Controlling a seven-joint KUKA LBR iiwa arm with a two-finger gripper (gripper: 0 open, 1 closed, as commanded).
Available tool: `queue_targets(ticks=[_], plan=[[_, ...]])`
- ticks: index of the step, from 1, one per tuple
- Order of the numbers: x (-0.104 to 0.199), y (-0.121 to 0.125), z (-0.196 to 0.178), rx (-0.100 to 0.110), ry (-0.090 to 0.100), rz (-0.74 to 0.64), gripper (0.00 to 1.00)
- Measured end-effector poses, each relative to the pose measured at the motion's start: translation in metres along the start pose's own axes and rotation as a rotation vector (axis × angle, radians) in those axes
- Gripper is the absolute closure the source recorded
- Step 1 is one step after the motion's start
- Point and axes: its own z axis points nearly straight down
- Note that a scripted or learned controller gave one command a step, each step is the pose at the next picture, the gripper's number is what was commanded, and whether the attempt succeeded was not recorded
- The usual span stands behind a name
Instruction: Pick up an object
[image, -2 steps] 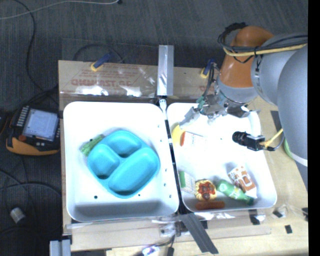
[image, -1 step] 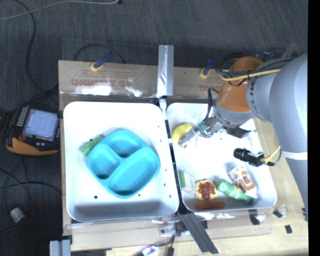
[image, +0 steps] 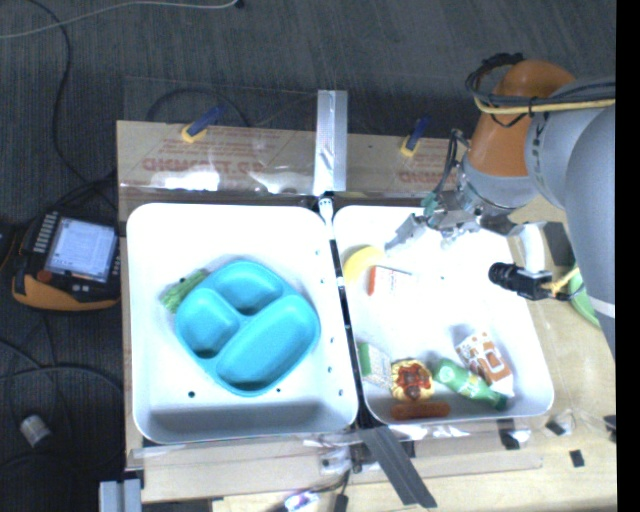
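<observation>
I see a pale wooden bench standing on dark grey carpet, with black cables trailing across the floor and a small lit screen unit on an orange base at the left. Along the bench's far edge lies crinkled clear plastic sheet pinned by yellow-and-blue clamps.

The left bin, glossy white with rounded corners, carries a smooth turquoise divided tray with three soft-edged hollows; something leafy green pokes out at the tray's far left edge.

The right bin is strongly lit. Near its far left corner sits a rounded yellow piece, with a thin orange stick and a white card just beside it. Along its near edge cluster a green packet, a red-and-yellow printed item, a brown sausage shape, a green bottle-like piece and a small white-and-orange carton.

The gripper hangs over the right bin's far edge, with nothing between its fingers; from here I cannot tell how wide they stand.
</observation>
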Motion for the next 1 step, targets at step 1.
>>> queue_targets(ticks=[1], plan=[[0.0185, 0.0186, 0.0782, -0.010, 0.003, 0.279, 0.00]])
